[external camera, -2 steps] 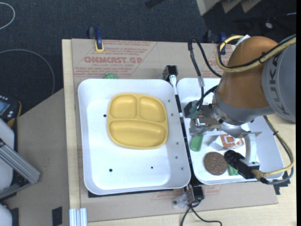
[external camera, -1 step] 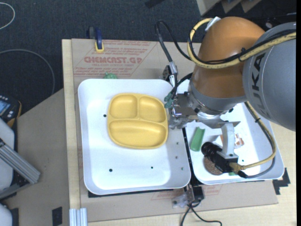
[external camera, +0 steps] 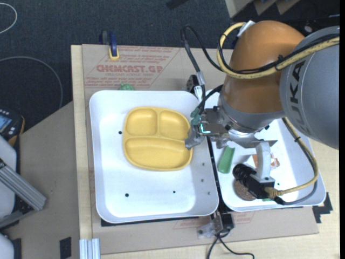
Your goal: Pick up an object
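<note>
We cannot tell how the gripper point(external camera: 193, 139) stands, because the arm point(external camera: 259, 85) covers most of it. What we see of it sits at the right edge of the yellow plate point(external camera: 157, 139), seemingly touching its rim. The plate lies in the left bin point(external camera: 108, 188), toward its upper right. In the right bin point(external camera: 302, 188) we see a green object point(external camera: 225, 159) just beside the gripper.

Yellow divided plate point(external camera: 157, 139), three compartments, is laid flat and upright in the left white bin point(external camera: 145, 198), toward its upper right. A green cylindrical object point(external camera: 225, 159) is seen lying in the right bin point(external camera: 302, 193) by its left wall, partly covered from above.
</note>
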